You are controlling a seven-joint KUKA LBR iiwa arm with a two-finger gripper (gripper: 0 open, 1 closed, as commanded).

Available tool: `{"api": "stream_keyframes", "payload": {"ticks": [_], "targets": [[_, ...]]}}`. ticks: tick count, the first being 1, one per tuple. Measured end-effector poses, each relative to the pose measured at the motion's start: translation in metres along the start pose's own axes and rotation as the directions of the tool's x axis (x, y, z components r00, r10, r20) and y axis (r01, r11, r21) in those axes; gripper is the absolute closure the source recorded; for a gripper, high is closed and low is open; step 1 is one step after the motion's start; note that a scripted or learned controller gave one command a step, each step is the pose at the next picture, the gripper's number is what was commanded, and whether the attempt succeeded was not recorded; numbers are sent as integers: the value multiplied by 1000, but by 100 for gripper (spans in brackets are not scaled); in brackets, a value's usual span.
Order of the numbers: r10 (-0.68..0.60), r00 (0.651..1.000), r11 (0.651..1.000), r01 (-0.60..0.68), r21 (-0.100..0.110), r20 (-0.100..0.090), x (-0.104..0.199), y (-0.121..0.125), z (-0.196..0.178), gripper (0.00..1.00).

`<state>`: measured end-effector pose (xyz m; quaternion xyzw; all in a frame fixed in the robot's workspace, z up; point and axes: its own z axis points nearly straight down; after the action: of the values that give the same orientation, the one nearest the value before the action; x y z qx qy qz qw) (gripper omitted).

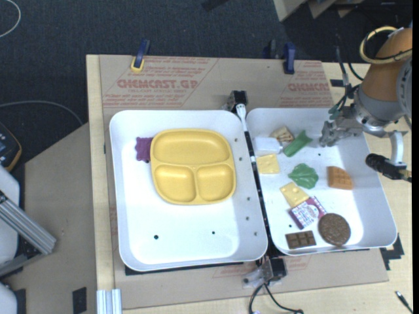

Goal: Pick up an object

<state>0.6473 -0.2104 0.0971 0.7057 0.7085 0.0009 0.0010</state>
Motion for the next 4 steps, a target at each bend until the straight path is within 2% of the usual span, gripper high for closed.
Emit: {"api": "stream_keyframes", "payload": {"ticks": [1, 2, 3, 4], "targets": [[4, 1000, 1000, -4, -3, 2, -6, -2, -61, 100], [3, 1000, 1000, -3, -2, 2, -3, -8, -107, 100], [3, 1000, 1000, -3, -3, 2, -4, -7, -130, 100], [2, 1000, 1000, -2, 6, -2, 38, -41, -135, 100]]}}
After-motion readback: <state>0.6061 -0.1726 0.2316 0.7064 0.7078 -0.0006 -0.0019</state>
